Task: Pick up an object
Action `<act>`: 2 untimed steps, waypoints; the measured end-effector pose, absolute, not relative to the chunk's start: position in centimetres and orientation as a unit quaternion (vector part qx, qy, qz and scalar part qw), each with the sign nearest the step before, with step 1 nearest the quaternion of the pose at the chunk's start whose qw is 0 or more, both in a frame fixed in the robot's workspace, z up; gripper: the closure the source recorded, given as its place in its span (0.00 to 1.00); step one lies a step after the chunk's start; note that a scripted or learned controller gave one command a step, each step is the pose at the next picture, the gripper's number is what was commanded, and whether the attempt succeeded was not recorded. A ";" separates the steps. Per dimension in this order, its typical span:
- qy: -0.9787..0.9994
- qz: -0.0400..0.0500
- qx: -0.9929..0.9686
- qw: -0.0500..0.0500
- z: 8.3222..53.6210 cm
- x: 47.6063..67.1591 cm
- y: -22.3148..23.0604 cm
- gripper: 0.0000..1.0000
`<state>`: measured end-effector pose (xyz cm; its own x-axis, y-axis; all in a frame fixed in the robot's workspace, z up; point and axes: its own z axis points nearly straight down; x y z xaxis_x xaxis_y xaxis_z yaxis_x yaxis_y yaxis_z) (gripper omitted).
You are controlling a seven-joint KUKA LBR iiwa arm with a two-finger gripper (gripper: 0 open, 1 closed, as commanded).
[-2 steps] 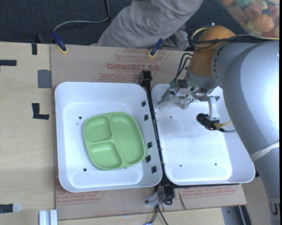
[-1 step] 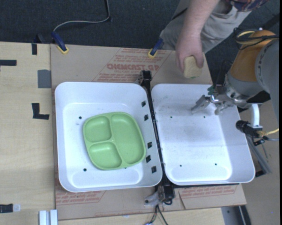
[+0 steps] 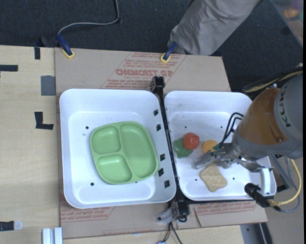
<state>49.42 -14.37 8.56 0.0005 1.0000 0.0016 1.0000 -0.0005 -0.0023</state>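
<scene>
In the right bin [image 3: 204, 101] lie a red tomato [image 3: 191, 140] on a green leafy piece [image 3: 180, 148], a small orange item [image 3: 209, 146] and a tan bread slice [image 3: 213, 178]. My gripper [image 3: 203, 161] reaches in from the right, low over the bin floor, between the orange item and the bread slice. Its metal fingers [image 3: 208, 158] point left and lie close together, with nothing visibly between them. The arm's grey body and orange band [image 3: 262, 121] cover the bin's right side.
The left bin [image 3: 77, 105] holds a green three-compartment plate [image 3: 124, 152]. A black divider clip strip [image 3: 163, 131] runs between the bins. Cables [image 3: 285, 187] hang at the right of the arm. Cardboard [image 3: 138, 70] lies under both bins.
</scene>
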 end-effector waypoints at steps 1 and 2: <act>-0.708 -0.002 -0.706 -0.003 8.6 56.6 -10.1 0.00; -0.708 0.001 -0.706 0.001 8.5 64.1 -9.7 0.00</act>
<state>64.07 -9.66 8.54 -0.0030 1.0000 -0.0004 1.0000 0.0030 -0.0034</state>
